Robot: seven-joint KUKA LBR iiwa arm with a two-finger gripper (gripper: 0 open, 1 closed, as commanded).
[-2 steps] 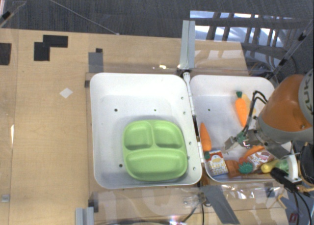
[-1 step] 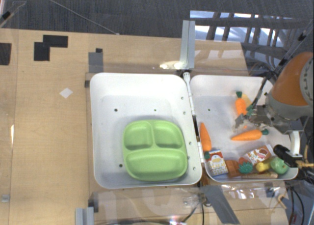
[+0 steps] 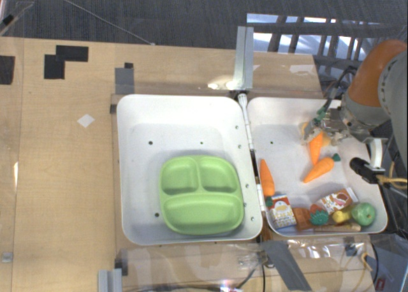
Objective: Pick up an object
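The worktop [image 3: 57, 176] is carrying two shallow white bins side by side. The left bin [image 3: 137, 125] is holding a green divided plate [image 3: 201, 194], which is lying toward that bin's near edge, right of its middle. The right bin [image 3: 280, 125] is holding the small toy foods. The grey arm [image 3: 382, 87] with its orange band is reaching in over the right bin's far right corner, and the gripper [image 3: 322, 126] is hanging just above the bin floor there. Whether the fingers are open or closed is impossible to tell, since the wrist is covering them.

A carrot [image 3: 315, 146] is lying directly under the gripper, its upper end touching or nearly touching it. A second carrot [image 3: 319, 169] is lying just beside it, toward the right edge. A third carrot [image 3: 266, 178] is resting against the bin's left wall. Along the near edge, a small juice carton [image 3: 282, 211] is sitting left, a snack packet [image 3: 333, 201] is lying to its right, and a green apple [image 3: 364, 213] is sitting in the near right corner.
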